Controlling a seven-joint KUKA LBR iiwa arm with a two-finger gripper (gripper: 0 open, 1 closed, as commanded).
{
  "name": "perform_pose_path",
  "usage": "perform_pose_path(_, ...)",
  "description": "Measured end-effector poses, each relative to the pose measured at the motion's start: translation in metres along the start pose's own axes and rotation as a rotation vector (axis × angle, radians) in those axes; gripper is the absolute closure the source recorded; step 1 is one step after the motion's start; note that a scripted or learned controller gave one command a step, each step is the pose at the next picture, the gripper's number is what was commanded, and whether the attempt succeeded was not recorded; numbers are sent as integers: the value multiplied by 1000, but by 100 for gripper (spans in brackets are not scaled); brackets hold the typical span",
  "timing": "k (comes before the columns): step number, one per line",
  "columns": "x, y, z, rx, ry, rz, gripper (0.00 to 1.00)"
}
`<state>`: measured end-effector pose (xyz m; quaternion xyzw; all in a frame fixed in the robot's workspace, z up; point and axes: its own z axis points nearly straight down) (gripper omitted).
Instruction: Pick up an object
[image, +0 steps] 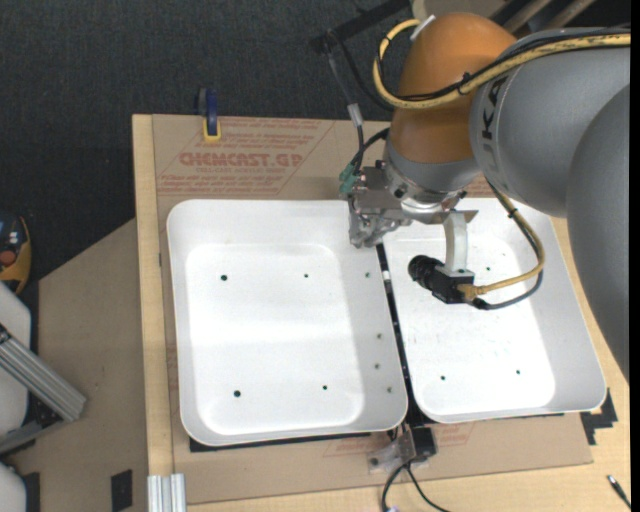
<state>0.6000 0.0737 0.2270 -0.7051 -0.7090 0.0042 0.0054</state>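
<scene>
Arm (540, 110): grey, orange-banded, looming over the right bin (520, 380).
Gripper (372, 232): at the right bin's upper-left corner, beside the left bin (270, 320); fingers' state cannot be told.
Object: none discernible in either bin.

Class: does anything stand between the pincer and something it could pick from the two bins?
Nothing visible blocks it. The pincer hangs over the seam's far end between the left bin and right bin. I cannot make out a loose object; the arm hides part of the right bin.
</scene>
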Motion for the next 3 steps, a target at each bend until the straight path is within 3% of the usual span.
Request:
perform_pose_path(1,-61,27,-93,-25,-5,11,100)
perform_pose_path(2,13,19,-18,-4,0,-1,100)
perform_pose_path(3,-65,42,-51,-19,-6,13,100)
